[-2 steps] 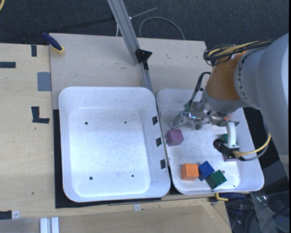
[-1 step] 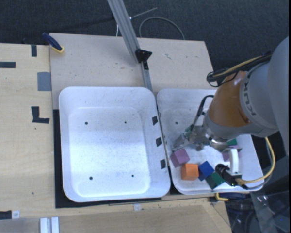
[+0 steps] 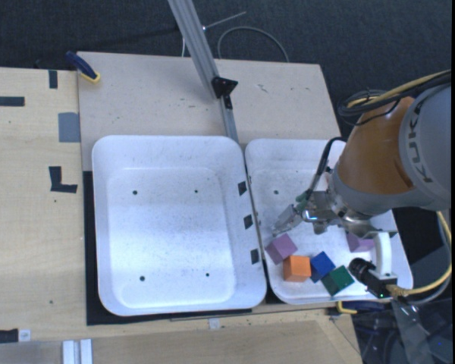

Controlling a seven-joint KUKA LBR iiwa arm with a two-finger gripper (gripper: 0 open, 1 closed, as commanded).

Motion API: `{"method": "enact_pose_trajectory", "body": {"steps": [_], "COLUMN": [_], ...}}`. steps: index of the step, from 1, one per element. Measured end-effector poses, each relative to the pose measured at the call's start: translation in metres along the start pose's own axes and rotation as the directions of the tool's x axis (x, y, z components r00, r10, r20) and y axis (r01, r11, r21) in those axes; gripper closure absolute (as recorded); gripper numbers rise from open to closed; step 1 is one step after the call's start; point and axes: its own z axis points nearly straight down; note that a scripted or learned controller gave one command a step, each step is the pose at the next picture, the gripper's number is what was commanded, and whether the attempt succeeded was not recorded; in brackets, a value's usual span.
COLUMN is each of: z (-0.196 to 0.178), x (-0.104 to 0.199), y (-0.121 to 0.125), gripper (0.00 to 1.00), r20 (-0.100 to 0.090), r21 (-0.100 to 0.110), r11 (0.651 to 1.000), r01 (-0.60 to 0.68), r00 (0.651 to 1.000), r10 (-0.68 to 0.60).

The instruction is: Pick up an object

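Left bin (image 3: 106, 203) sits bare on the surface, right bin (image 3: 259, 165) just beside it. Gripper (image 3: 292, 217) hangs low in the right bin, above the purple block (image 3: 281, 246); how wide it stands I cannot tell, nothing visible between it. Orange block (image 3: 296, 268), blue block (image 3: 321, 265) and green block (image 3: 337, 280) crowd together near the front wall, another purple block (image 3: 360, 242) under the arm (image 3: 379, 165). Risk: tight cluster, so the descent may nudge neighbours or pinch an edge and slip.
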Motion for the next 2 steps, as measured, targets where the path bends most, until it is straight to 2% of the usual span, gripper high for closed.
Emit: {"method": "enact_pose_trajectory", "body": {"steps": [1, 2], "z": [0.005, -0.094], "x": [0.076, -0.005], "y": [0.039, 0.007], "gripper": [0.0, 0.0], "r20": [-0.001, 0.004], "r21": [0.003, -0.003], "r11": [1.0, 1.0], "r01": [0.006, -0.008], "r00": [1.0, 1.0], "r10": [-0.006, 0.008]}}
